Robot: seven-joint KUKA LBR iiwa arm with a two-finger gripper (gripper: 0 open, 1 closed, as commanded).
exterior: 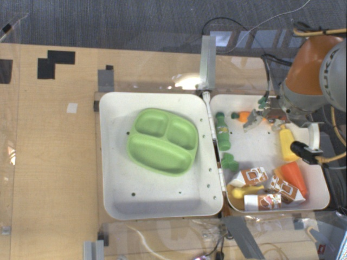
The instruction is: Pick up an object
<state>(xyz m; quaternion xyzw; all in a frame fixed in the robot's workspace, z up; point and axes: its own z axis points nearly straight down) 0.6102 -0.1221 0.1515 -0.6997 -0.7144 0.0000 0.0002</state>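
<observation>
just jaws (255,119) over right bin's (255,145) bare floor

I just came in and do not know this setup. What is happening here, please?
A grey robot arm reaches from the right over the right bin, which holds small toy foods and cartons. Its tool hangs above the bin's upper part, near a green bottle. The left bin holds a green divided plate.

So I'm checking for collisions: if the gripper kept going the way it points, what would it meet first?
Probably the bare floor of the right bin, beside the small orange piece; the gripper points down-left, though depth is unclear.
</observation>
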